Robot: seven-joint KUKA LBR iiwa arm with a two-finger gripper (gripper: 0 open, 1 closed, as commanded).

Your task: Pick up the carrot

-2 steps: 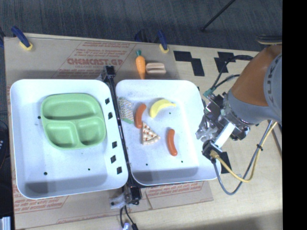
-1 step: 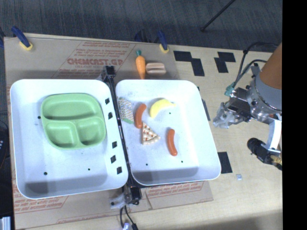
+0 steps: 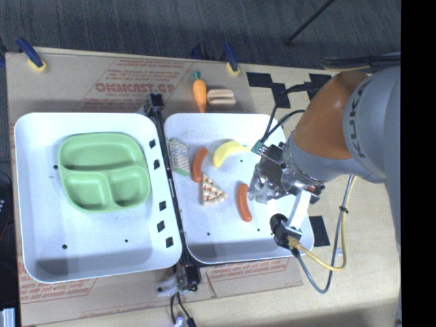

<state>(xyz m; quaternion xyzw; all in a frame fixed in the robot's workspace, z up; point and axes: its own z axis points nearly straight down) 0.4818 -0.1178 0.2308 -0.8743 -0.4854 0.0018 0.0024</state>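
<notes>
Now, the carrot [image 3: 199,94] lies outside both bins, on the brown cardboard sheet [image 3: 129,80] that covers the desk, just past the far rim of the right bin [image 3: 225,251]. Its long axis runs nearly straight up and down the view: green top toward the far edge of the desk, orange tip pointing back at the bin's rim. Just beside it, to its right, sits a small brown-and-pink toy sandwich [image 3: 221,98], close but apart from it.

Over to the arm: it comes in from the right, orange band [image 3: 330,121] and grey body bulking over the right bin's right-hand edge. The wrist bends down and leftward, and the jaws [image 3: 260,191] hang low over the right side of that bin, well apart from the carrot. How far they stand open, one cannot tell; the metal parts blur together, and nothing shows between them.

Just beside the jaws lies a red sausage [image 3: 244,203], tilted. Further left in the same bin: a pizza slice [image 3: 212,191], a second sausage [image 3: 198,164], a yellow banana [image 3: 228,152], and a pale mesh-patterned piece [image 3: 179,155] by the left wall.

The left bin [image 3: 41,251] holds a green divided tray [image 3: 103,171].
</notes>
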